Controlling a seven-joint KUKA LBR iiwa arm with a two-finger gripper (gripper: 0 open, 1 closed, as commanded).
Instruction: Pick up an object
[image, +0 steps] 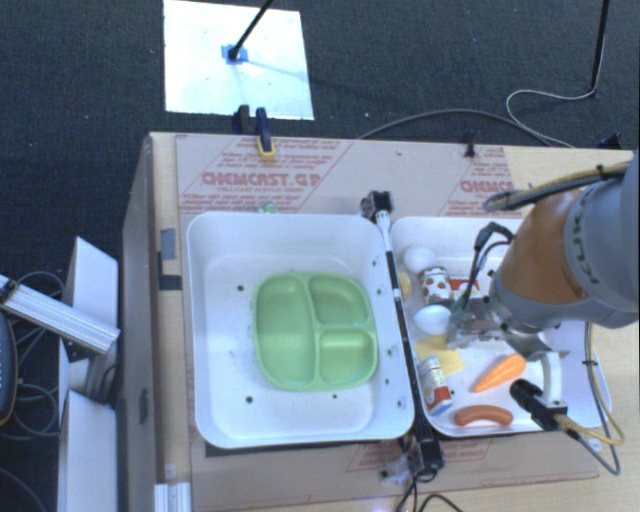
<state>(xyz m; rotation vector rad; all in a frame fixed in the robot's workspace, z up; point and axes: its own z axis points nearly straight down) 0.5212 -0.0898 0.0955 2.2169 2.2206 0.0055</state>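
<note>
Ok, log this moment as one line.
arm: over right bin | gripper: near white egg | carrot, sausage: in bin | green tray: left bin

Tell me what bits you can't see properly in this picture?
- Gripper: camera view, the arm's wrist covers it, so its grasp is unclear.
- Right bin: its far side is hidden under the arm.
- Small can: label too small to read.
- Arm: cut off by the right edge.

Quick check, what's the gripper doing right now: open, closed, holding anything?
Gripper: low in the right bin beside the white egg; nothing seen in its grasp; open or shut cannot be told.
</note>
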